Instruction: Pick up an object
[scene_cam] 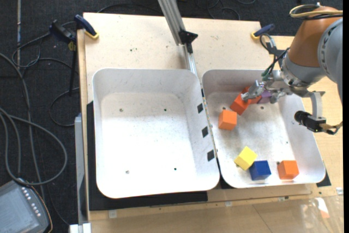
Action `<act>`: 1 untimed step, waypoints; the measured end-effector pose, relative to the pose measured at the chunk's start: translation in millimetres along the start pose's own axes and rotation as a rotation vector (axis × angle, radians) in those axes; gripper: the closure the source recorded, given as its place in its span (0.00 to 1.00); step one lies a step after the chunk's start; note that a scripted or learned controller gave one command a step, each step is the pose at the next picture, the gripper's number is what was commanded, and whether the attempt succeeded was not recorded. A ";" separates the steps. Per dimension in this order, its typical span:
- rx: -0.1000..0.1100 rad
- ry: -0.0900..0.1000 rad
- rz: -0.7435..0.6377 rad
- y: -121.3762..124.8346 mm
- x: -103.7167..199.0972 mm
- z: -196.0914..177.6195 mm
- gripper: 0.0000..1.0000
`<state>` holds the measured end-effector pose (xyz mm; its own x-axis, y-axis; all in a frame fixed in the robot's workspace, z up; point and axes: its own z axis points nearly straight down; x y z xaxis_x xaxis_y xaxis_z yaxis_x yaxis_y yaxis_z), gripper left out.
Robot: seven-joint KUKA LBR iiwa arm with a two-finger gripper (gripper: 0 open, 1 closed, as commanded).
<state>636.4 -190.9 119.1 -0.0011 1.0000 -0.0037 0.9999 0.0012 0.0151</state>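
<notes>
The arm [319,43] comes in from the right and runs off the picture's edge, so only its orange band and grey wrist are in sight. Its bulk and a tangle of cables hide most of the gripper [252,96], which sits low over the far part of the right bin [305,142]. The finger ends are small and blurred against a purple patch [267,96] just beside them, which cannot be made out as any one thing. An orange-red block [240,103] lies tilted right at the gripper's tip and seems to touch it, but whether it sits between the fingers, and whether they are apart or together, I cannot tell. Just below it rests an orange cube [228,119]. Near the bin's front edge a yellow cube [246,157] and a blue cube [260,169] touch at a corner, with another orange cube [288,169] a little to their right. The left bin [98,117] sits alongside, its wall meeting the right bin's.
</notes>
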 end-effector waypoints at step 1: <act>-0.006 -0.001 0.001 1.5 -0.5 -10.6 1.00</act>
<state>637.7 -191.4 129.7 -0.0004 1.0000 -0.0051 0.9998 0.0005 0.0206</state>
